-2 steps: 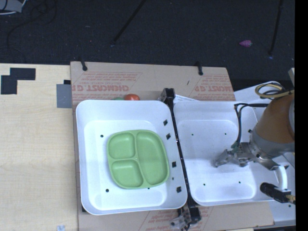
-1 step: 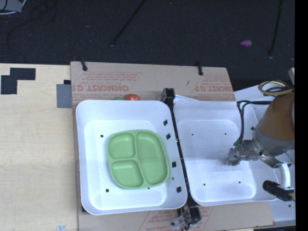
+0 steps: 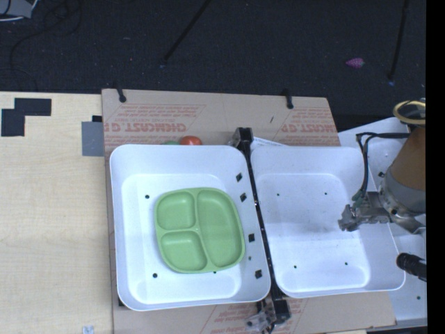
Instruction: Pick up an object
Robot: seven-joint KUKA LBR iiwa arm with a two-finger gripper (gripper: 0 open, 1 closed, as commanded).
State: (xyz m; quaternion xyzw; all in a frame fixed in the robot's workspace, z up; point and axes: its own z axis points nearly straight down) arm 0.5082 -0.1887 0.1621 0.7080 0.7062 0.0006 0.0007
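Dark floor beyond a pale tabletop (image 3: 49, 214) bearing two white bins: approach stage by the look of it, hand (image 3: 350, 219) low at the right bin's (image 3: 313, 270) three o'clock wall, grip state impossible to tell, green divided plate (image 3: 199, 229) waiting in the left bin (image 3: 132, 186), well apart toward nine o'clock; next, likely a reach across the divider.

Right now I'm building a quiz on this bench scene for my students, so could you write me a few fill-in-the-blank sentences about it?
1. The green plate lies in the ____ bin as the camera sees it.
2. The plate is divided into ____ compartments.
3. The claw sits over the ____ edge of the right bin.
4. A small red thing lies on the ____ behind the left bin.

Missing words: left; three; right; cardboard
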